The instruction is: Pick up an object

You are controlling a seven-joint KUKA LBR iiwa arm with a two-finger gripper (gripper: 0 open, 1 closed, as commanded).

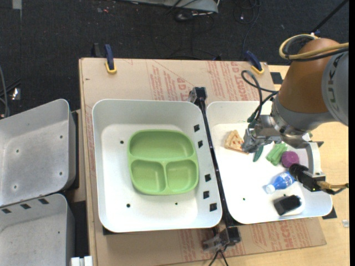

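My gripper (254, 142) hangs low over the right bin (244, 204), at its upper middle. Just left of it lies a toy pizza slice (234, 141), orange with red spots, touching or nearly touching the gripper's tip. A dark green stick-like piece (258, 154) lies right below the gripper. To its right sit a light green block (275, 153) and a purple ball (289, 159). Further toward the front are a small blue bottle (280, 183) and a black block (288, 204). The arm's wrist hides part of the bin's back right.
The left bin (111, 204) holds a light green divided plate (163, 161). A black rail (209, 154) runs between the two bins. A black camera bracket (308, 177) juts from the wrist over the bin's right side.
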